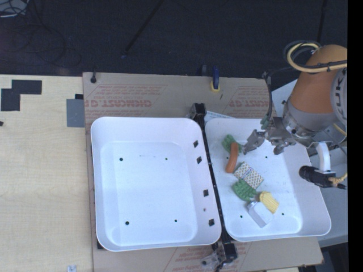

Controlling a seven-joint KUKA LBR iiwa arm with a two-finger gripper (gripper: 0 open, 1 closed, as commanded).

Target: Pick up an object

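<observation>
In the right bin lie several small objects. An orange carrot-shaped piece rests beside a green piece near the bin's left wall. Below them are a checkered pad, a second green piece, a yellow piece and a pale grey block. My gripper hangs over the upper middle of this bin, just right of the carrot and the green piece. Its fingers are spread open, one fingertip pointing left toward the carrot, with nothing between them.
The left bin stands beside the right one, with a black divider strip between them. The arm's orange band and cables rise at the right edge. A black fitting juts over the right bin's right rim.
</observation>
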